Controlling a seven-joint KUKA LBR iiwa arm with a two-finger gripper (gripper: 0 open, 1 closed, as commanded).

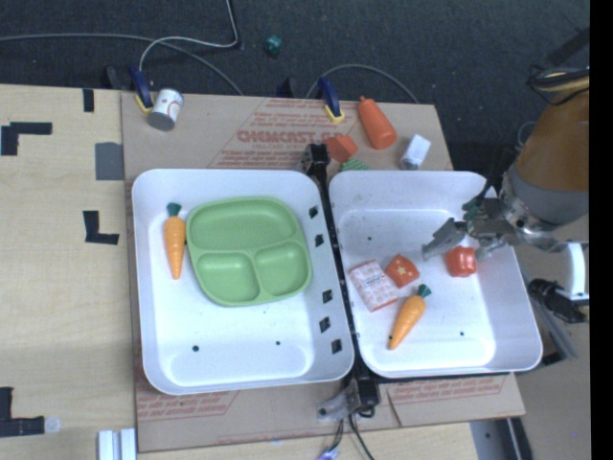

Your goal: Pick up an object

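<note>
The right bin (498, 348) holds a small red object (462, 263) near its right wall, a red block (400, 269), a pink and white packet (372, 286) and a toy carrot (407, 319). My gripper (464, 243) hangs over the right side of this bin, directly above the small red object. Its fingers (439, 240) are spread open on either side of the object. I cannot tell whether they touch it.
The left bin (153, 286) carries a green divided plate (251, 250) and a second carrot (174, 242). Behind the bins on the cardboard lie an orange bottle (376, 123), a white cube (416, 149), an orange piece (342, 147) and a small can (166, 108).
</note>
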